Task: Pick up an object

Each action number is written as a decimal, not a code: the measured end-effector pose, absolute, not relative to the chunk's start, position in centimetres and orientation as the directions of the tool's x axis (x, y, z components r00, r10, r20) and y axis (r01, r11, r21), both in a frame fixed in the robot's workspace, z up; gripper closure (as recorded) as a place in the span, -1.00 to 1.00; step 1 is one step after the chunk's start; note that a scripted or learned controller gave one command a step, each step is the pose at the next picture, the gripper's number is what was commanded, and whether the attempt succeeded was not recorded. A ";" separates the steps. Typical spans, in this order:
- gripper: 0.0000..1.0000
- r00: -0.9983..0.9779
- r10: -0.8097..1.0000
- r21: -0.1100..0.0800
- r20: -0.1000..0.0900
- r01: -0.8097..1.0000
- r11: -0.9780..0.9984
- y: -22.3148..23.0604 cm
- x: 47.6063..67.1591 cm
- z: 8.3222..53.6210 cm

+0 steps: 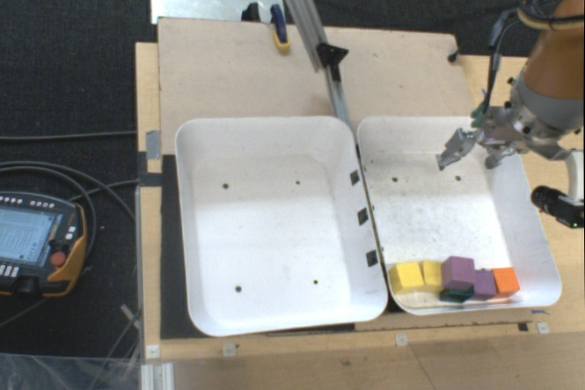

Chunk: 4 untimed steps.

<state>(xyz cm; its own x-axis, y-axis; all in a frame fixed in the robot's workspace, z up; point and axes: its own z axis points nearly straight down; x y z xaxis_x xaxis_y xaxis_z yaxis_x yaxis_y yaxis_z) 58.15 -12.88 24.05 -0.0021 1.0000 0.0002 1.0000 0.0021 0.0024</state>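
Hovering over the far part of the right-hand shallow white plastic bin (521, 224), the two-finger metal tool (471, 146) is seen at the end of the grey arm with the orange band (553, 59); whether it is open or closed cannot be told, and nothing is seen between its tips. The things to be picked are gathered well apart from it, in that bin's near right corner: two yellow foam blocks (416, 275), a purple block (460, 269), a smaller purple piece (484, 282), a dark green piece (456, 293) and an orange block (506, 280).

The chief risk is judged to lie in that crowding. The pieces are touching one another and are pressed close to the bin's near wall, so a descent there could be blocked by the rim, or a neighbour could be struck and the target pushed aside. Two pieces might be pinched together and dropped. A closure on bare bin floor is also possible if the descent is made where the tool is now. The left white bin (274, 151) holds nothing to grasp.
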 end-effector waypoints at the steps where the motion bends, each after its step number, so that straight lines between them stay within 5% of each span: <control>1: -1.00 -0.009 1.000 0.000 0.001 1.000 0.009 -10.2 58.2 22.1; 2: -1.00 -0.008 1.000 -0.001 0.001 1.000 0.008 -7.8 57.6 18.9; 3: -1.00 0.003 1.000 -0.007 0.001 1.000 -0.003 -8.2 49.2 14.1; 4: -1.00 -0.011 1.000 0.006 0.002 1.000 0.011 -3.0 48.6 19.3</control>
